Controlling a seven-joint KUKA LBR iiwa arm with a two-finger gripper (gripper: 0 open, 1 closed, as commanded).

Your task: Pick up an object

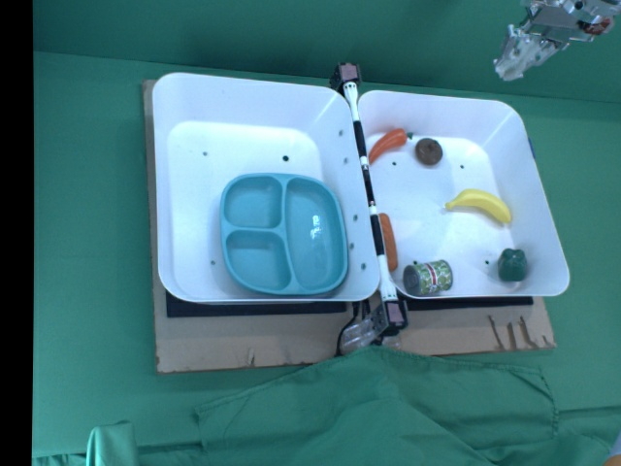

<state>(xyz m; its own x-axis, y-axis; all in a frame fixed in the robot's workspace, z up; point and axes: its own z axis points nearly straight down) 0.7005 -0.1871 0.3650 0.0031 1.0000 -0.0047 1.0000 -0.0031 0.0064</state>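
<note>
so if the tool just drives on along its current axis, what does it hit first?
Likely the right bin's far rim or its floor near the banana. The tool points down-left from above the bench; depth is unclear from one slanted view.

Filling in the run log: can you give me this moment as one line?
claw: above bench, beyond right bin | holding: nothing seen | right bin: banana, can, carrot | left bin: teal divided plate

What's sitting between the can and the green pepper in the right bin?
Nothing: in the camera view, bare white bin floor runs from the can to the green pepper. The banana lies farther back.
</note>
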